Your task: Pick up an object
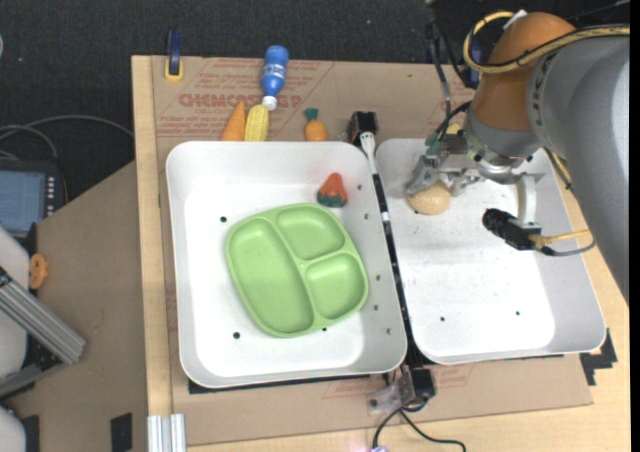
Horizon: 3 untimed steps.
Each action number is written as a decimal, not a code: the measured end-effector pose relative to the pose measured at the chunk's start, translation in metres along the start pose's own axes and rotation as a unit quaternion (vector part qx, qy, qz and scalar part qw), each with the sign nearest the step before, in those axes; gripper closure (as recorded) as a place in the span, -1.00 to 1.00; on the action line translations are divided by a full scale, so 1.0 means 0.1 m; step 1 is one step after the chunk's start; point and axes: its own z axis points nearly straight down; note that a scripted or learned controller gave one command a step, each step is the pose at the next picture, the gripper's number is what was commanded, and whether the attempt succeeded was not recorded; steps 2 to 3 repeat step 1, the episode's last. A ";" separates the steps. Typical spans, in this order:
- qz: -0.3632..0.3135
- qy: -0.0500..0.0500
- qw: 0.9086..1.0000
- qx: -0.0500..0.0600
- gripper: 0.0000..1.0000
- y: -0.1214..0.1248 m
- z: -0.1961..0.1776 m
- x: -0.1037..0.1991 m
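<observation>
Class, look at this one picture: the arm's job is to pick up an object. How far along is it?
Done: the gripper has reached the right bin, just above a small beige object near the bin's back left corner. In hand: nothing visibly; the object lies on the bin floor. Left: grasping and lifting it.

left bin [200, 190]: white | right bin [500, 310]: white, black specks | divided tray [295, 268]: light green | toy at tray's 12 o'clock [333, 190]: red-orange, green base | lump in right bin at 10 o'clock [431, 201]: pale tan | arm [590, 100]: grey, orange band | bench board [150, 240]: tan, red lettering | bottle [273, 71]: white, blue cap | corn [257, 122]: yellow
</observation>
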 end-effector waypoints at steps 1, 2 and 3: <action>-0.002 0.001 1.000 -0.001 1.00 -0.31 -0.95 0.47; -0.002 0.001 1.000 -0.001 1.00 -0.31 -0.95 0.47; -0.002 0.001 1.000 -0.001 1.00 -0.31 -0.95 0.47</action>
